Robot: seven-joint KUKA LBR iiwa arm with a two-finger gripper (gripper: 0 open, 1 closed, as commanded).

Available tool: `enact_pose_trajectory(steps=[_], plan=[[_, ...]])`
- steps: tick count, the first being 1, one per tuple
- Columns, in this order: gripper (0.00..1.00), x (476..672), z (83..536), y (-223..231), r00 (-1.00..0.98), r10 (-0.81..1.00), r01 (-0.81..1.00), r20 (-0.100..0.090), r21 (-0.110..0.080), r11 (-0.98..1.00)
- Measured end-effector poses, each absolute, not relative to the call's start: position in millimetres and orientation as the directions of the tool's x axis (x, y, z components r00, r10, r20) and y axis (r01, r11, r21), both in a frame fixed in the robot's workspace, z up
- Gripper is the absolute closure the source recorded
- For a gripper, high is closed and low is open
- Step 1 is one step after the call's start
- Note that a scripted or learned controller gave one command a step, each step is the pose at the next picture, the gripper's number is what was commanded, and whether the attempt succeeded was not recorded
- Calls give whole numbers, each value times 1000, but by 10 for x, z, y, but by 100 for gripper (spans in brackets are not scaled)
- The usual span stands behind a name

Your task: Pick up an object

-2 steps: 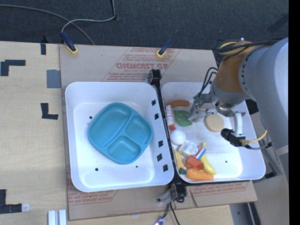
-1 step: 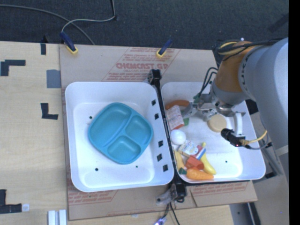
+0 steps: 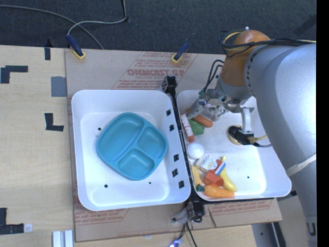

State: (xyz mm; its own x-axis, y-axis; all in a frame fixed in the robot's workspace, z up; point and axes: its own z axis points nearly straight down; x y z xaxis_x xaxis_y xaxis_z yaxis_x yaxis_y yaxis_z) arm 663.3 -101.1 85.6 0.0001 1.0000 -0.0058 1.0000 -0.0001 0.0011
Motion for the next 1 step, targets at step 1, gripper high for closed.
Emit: enact_pose_trajectory(steps=[1], plan=[[100, 6635, 955, -1001, -2, 1000, 1000, -6, 1, 2]])
